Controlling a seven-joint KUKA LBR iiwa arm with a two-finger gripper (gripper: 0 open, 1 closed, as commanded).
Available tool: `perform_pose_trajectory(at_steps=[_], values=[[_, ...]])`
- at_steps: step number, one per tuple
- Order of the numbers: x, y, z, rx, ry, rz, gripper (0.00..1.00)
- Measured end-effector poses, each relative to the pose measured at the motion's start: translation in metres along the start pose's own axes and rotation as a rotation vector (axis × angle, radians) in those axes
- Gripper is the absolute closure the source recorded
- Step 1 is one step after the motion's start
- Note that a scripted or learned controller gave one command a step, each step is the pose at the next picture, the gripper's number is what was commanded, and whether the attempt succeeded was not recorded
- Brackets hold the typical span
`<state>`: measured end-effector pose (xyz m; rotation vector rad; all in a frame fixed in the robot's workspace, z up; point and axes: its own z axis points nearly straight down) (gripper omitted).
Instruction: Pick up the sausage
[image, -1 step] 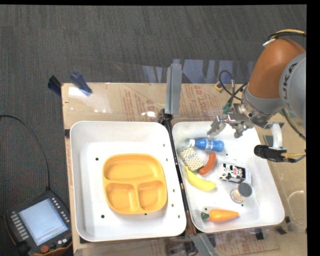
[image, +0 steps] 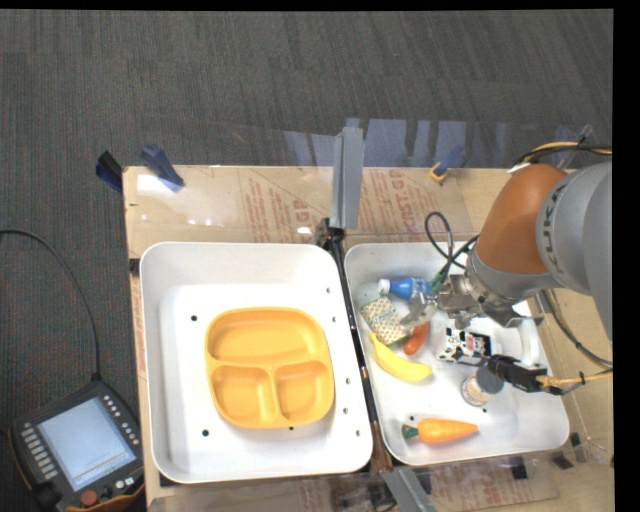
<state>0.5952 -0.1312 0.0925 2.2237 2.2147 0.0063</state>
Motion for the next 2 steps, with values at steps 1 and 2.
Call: perform_pose_trajectory(at_steps=[1,2], values=[[-0.001,0.001,-0.009,-0.002,0.003,0.007,1.0],[0.058,0.05,-0.122,0.007,0.0,-0.169,1.0]])
